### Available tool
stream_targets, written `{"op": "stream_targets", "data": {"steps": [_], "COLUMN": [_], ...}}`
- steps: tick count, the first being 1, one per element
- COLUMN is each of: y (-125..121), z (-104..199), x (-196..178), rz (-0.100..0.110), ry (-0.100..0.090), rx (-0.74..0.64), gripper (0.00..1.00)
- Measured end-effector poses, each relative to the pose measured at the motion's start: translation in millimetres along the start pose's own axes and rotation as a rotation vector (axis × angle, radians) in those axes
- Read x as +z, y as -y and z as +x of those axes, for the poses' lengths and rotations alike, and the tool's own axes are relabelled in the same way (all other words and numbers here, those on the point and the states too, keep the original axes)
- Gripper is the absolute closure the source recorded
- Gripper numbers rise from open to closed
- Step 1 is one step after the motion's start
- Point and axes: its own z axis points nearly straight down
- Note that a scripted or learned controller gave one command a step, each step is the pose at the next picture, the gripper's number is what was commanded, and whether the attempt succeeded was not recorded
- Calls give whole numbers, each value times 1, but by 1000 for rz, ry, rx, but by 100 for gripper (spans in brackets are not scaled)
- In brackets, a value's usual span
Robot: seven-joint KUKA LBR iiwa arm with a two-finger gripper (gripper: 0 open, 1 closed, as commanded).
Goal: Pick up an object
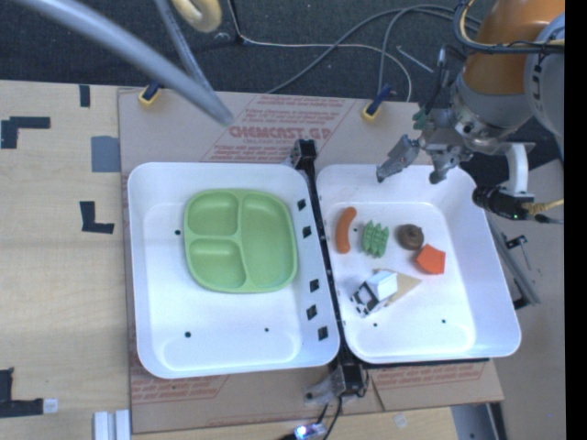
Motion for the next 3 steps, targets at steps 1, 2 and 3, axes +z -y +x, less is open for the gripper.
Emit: {"op": "stream_targets", "data": {"steps": [1,2,3], "y": [-2,0,4], "z": [0,-1,-1], "x": [-8,56,101], "rz": [-13,-8,-9], "ry": [1,2,2], "rx": [-3,-2,-2], "gripper": [0,0,0]}}
